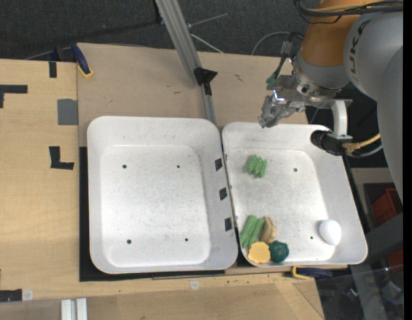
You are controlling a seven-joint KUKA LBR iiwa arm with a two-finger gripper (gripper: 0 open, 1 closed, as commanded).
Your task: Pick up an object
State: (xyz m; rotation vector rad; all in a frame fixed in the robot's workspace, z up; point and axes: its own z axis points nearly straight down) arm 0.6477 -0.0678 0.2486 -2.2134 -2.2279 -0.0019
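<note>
The gripper (268, 119), its finger state impossible to tell, hovered at twelve o'clock of the small green ridged toy (257, 166), seemingly light, best pinched across its narrow sides.

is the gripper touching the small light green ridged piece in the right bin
Apart. The camera view shows the gripper over the right bin's far rim, with bare white floor between it and the small light green ridged piece.
</note>
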